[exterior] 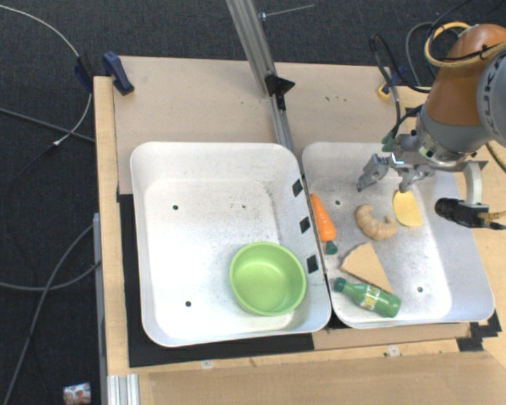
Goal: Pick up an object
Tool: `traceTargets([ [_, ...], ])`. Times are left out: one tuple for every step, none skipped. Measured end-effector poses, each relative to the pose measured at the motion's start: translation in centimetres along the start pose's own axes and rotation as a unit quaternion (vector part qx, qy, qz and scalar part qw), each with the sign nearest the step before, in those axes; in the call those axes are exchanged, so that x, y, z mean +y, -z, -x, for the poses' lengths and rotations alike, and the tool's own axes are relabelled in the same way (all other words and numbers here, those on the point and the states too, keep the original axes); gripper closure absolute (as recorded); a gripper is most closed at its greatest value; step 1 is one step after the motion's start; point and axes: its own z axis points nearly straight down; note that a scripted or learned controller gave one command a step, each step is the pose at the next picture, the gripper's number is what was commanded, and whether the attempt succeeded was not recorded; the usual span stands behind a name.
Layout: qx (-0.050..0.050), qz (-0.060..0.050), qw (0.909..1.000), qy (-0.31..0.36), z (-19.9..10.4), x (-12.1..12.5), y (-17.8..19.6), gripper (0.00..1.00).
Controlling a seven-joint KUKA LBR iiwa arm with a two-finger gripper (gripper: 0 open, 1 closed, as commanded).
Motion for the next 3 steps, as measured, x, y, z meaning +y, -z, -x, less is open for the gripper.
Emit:
traceTargets([
  [0.000, 0.001, 1.0000, 0.000, -0.1, -0.1, -5.5, 0.00],
  [0.000, 0.001, 1.0000, 0.001, -0.2, 0.1, -4.5, 1.00],
  [-0.001, 0.004, 1.0000, 0.000, -0.1, -0.5, -0.3, 1.00],
])
